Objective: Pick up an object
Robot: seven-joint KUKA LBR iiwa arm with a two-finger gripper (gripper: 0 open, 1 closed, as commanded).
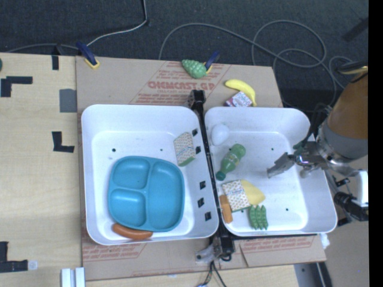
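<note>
My gripper (280,166) hangs over the right bin (299,121), fingers tapering to a narrow tip with nothing between them; whether they are parted, I cannot tell. At nine o'clock from it lies a glossy green bottle (231,159), long axis running from one o'clock to seven, cap end low. My grey wrist, orange-banded, reaches in from three o'clock. The left bin (102,115) holds a smooth blue tray (145,193).

The cardboard-topped bench (119,82) bears two white bins (96,160), a banana (241,89) and a green toy (194,68).
</note>
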